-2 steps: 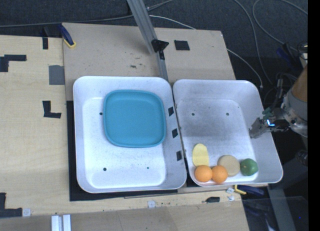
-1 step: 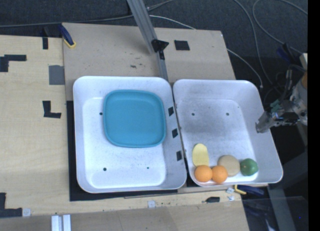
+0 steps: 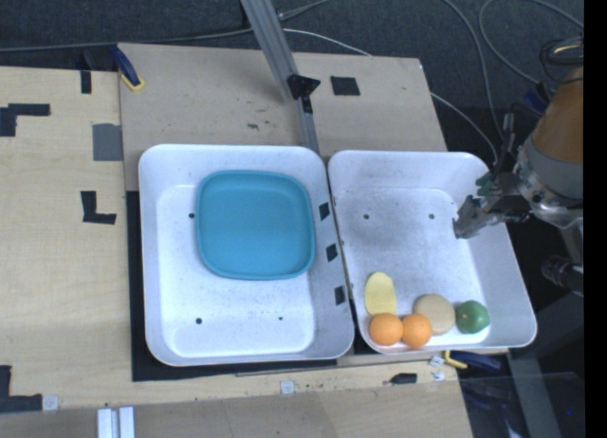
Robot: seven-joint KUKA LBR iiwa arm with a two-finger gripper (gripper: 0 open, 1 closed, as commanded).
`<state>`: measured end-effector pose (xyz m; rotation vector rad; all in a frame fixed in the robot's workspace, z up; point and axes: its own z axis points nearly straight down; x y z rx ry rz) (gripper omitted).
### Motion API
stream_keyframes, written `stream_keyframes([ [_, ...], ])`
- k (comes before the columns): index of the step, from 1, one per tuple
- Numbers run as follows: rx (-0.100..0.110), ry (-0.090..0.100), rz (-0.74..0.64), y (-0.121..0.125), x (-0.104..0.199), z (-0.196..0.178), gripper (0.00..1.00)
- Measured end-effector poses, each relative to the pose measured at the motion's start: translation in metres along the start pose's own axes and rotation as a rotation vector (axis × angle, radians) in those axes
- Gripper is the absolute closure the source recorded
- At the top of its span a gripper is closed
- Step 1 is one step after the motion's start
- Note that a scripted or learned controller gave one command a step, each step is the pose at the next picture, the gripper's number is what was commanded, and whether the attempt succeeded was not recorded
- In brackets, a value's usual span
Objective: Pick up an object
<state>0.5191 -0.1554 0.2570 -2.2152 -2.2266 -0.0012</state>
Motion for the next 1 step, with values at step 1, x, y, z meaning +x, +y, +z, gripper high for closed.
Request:
stream_keyframes([
  [1, 0.001, 0.0, 0.001, 0.029, 0.042, -0.0023, 1.0],
])
